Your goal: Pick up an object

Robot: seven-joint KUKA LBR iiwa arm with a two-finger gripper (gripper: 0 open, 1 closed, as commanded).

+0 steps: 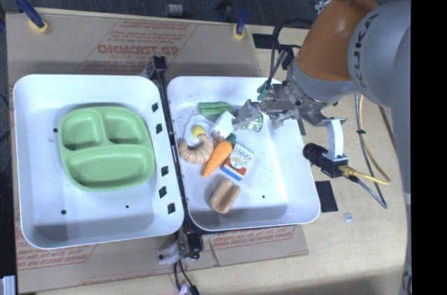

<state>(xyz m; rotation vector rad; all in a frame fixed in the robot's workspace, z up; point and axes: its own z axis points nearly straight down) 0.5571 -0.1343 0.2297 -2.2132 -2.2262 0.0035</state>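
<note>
My gripper [248,116] hangs over the upper middle of the right bin [293,182], just right of the toy pile. Beneath and to its left lie a green pea pod [214,107], a white piece [223,124] and a fried egg [198,129]. Lower down sit a tan pretzel-like toy [192,149], an orange carrot [218,155], a small printed box [239,161] and a brown bread roll [223,196]. The gripper's tip sits close to the white piece and partly covers something shiny and greenish.
The left bin [35,210] holds a green divided plate [106,147]. A black hinged divider [167,147] runs between the bins. The arm's orange band [335,35] and grey wrist loom over the right bin's upper right corner, with cables [370,175] trailing on the right.
</note>
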